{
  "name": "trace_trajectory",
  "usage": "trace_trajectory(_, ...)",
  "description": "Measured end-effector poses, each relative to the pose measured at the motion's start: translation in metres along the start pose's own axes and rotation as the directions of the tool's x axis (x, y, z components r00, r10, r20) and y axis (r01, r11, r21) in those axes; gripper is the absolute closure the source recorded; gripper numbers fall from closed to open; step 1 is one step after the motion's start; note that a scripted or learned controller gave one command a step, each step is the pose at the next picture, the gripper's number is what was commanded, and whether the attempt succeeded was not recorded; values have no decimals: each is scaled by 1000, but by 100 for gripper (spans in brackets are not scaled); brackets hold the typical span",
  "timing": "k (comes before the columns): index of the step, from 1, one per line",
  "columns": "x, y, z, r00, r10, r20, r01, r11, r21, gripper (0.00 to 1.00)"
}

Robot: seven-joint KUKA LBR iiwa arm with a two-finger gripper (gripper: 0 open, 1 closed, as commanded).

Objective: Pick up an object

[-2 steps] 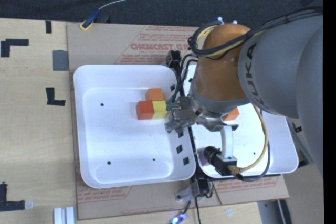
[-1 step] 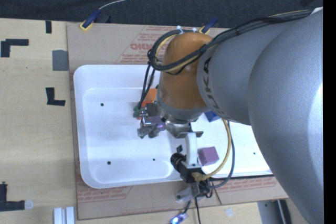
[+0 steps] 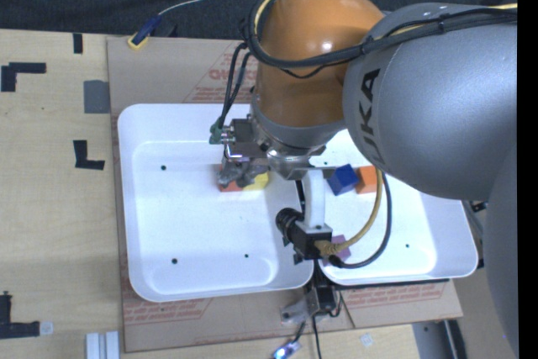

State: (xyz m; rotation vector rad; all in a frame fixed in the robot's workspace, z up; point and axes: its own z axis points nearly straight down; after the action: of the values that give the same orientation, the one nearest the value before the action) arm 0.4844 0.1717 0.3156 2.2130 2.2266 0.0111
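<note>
Target looks like the small cluster in the left bin (image 3: 168, 265): a yellow block (image 3: 257, 179) with a red block (image 3: 228, 185) touching it on its left, both near the bin's right wall. The gripper (image 3: 238, 172) is right down on them, its dark fingers overlapping the blocks' tops. You can't tell how far the fingers are spread, or whether either block sits between them; the wrist hides most of it. Judged step: closing on the grasp. Centre on one block before you squeeze, since two touching blocks could push each other out. Then lift straight. In the right bin (image 3: 437, 265), a blue block (image 3: 341, 179) sits beside an orange block (image 3: 366, 179), half hidden by the arm (image 3: 437, 97).
</note>
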Motion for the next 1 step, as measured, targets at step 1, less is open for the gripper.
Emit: trace_trajectory(1, 4, 43, -83, 1000, 3, 2, -3, 1000, -2, 100)
